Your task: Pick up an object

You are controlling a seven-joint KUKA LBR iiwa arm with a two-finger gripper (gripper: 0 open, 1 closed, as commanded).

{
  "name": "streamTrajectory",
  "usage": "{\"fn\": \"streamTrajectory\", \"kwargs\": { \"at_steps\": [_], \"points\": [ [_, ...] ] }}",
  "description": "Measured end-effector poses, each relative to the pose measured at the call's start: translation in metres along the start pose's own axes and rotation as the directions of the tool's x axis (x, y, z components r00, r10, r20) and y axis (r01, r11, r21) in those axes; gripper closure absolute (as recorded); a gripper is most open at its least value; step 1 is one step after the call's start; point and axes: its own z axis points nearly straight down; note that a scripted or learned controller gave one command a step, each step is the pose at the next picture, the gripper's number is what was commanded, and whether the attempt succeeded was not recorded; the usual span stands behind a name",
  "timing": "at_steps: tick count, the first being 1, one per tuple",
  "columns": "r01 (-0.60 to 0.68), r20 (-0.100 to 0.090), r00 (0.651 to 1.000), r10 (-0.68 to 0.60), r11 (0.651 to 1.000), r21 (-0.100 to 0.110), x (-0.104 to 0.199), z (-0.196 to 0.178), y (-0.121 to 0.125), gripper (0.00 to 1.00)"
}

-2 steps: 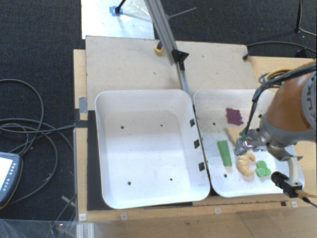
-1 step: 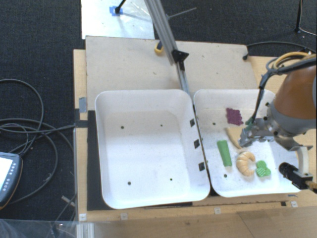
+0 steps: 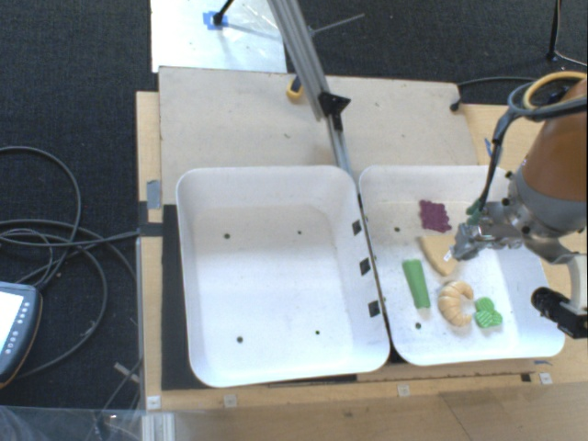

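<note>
The right bin (image 3: 386,200) holds a purple bunch of grapes (image 3: 435,215), a tan wedge (image 3: 435,254), a green cucumber-like stick (image 3: 416,283), a beige croissant (image 3: 457,302) and a small green leafy piece (image 3: 488,314). My gripper (image 3: 465,243) hangs over the right end of the tan wedge, just above the croissant, and its grey body covers that end of the wedge.
The left bin (image 3: 202,200) sits beside the right one, split from it by a ridge with black clips (image 3: 365,265). A slanted metal pole (image 3: 303,49) crosses the board behind the bins. Cables lie on the dark floor at the left.
</note>
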Motion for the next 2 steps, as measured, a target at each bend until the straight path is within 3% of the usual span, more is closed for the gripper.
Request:
{"fn": "streamTrajectory", "kwargs": {
  "at_steps": [1,2],
  "points": [
    [0.005,-0.003,1.0,-0.005,1.0,0.004,0.054,-0.004,0.02,1.0],
    [0.004,-0.003,1.0,-0.004,1.0,0.008,0.107,0.015,0.035,1.0]
  ]
}}
